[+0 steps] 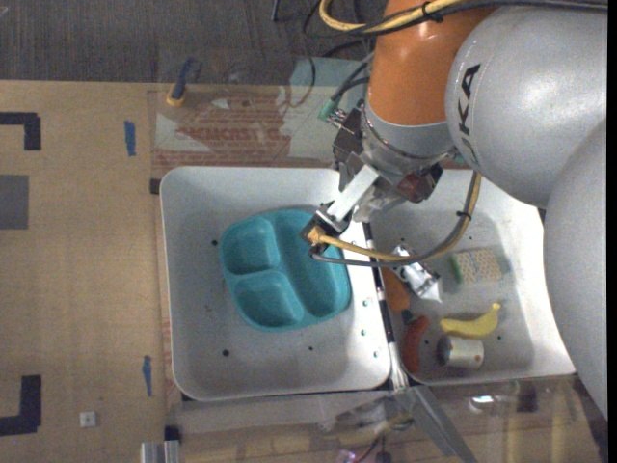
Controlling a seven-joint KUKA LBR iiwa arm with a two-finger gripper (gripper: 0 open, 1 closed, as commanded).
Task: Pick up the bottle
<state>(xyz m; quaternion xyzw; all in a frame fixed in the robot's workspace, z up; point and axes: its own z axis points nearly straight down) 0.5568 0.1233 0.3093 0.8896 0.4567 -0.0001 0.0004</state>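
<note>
A long orange-and-red thing (405,318), perhaps the bottle, lies along the left wall of the right bin (516,222); its shape is hard to make out. My gripper (397,189) hangs under the orange-banded wrist over the rim between the two bins, up-view of that thing and apart from it. The wrist hides the gripper's lower part. I see nothing held by it.
A teal divided plate (281,270) lies in the left bin (193,287). The right bin holds a crumpled silver piece (420,280), a speckled sponge (479,265), a banana (472,323) and a silver can (462,353).
</note>
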